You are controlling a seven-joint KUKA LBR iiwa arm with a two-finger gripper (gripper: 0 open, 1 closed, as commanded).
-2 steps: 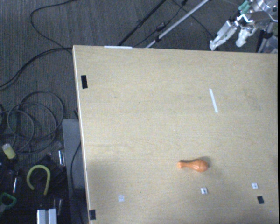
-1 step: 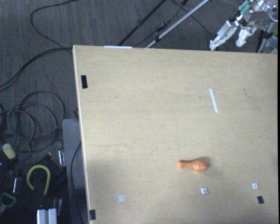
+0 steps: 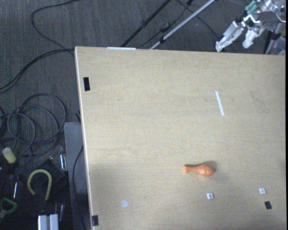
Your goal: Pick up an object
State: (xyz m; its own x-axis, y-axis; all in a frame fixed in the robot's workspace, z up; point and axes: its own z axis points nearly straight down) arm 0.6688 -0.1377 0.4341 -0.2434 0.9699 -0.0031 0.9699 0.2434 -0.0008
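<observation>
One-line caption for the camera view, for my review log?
Open gripper hangs beyond the wooden bench; an orange pear-shaped object lies untouched.

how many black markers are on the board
3. One black marker sits near the board's upper-left corner, one at its lower-left edge, and one at lower right. More may lie outside the picture.

Counted items: one wooden board. One orange pear-shaped object on the board, near side. One white strip, right of centre. Three black tabs: far left, near left, near right. Three small white squares. One gripper, far right, with two fingers.
</observation>
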